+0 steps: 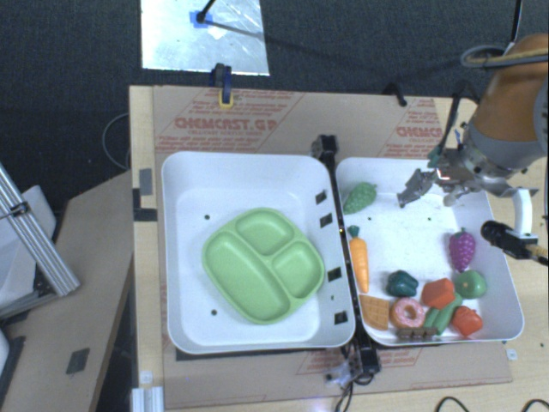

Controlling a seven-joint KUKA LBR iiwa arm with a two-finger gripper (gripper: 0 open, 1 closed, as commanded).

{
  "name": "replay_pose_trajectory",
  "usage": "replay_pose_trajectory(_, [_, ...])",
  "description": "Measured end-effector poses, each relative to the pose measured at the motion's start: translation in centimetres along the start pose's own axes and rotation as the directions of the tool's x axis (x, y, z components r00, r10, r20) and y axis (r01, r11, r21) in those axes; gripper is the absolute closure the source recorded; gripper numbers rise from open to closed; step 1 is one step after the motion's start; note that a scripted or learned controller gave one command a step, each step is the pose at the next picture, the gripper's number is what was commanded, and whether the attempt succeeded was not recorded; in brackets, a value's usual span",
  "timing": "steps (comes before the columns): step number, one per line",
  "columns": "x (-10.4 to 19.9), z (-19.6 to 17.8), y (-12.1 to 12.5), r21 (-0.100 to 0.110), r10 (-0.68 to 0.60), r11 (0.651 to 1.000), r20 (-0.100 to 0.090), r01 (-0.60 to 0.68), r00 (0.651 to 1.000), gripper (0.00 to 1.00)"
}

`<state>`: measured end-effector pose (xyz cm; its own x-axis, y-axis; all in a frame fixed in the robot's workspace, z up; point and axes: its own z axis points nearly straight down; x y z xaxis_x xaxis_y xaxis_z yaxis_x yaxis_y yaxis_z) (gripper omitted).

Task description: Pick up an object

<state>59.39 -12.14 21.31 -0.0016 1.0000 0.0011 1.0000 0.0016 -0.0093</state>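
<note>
Dark carpet surrounds a wooden bench [103, 230] on which two shallow white bins are set side by side over printed cardboard. The left bin [184, 187] is occupied by a pale green divided plate [262, 264] with three compartments, lying slightly tilted toward the bin's middle. The right bin [506, 316] is scattered with toy foods. A green leafy piece [360, 196] is seen near the bin's upper left corner. An orange carrot [358, 262] with a green top is laid lengthwise along the left wall. Purple grapes [461, 249] are placed toward the right side, apart from the others. Near the front wall a cluster is gathered: a dark green piece [401, 282], a pink-frosted doughnut [407, 313], a tan waffle-like square [373, 309], an orange-red piece [438, 293], a round green piece [471, 284], a red piece [467, 320] and a long green piece [440, 318]; several of these are touching one another.

The grey arm with its orange band [515, 93] is extended in from the right over the far part of the right bin. The gripper [433, 187] is held above the bin's bare floor, with its two fingers spread apart and nothing between them. It is positioned between the leafy piece and the grapes, well apart from the front cluster.
</note>
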Motion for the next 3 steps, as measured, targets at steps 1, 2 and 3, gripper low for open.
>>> replay_pose_trajectory(1, [0.0, -0.6, 0.2, -0.011, -0.002, 1.000, 0.002, 0.002, 1.000, 0.00])
replay_pose_trajectory(2, [0.8, 4.0, 0.6, -0.007, -0.004, 1.000, 0.000, 0.004, 1.000, 0.00])
replay_pose_trajectory(3, [1.4, 10.0, 0.2, -0.006, 0.000, 1.000, 0.000, 0.000, 1.000, 0.00])
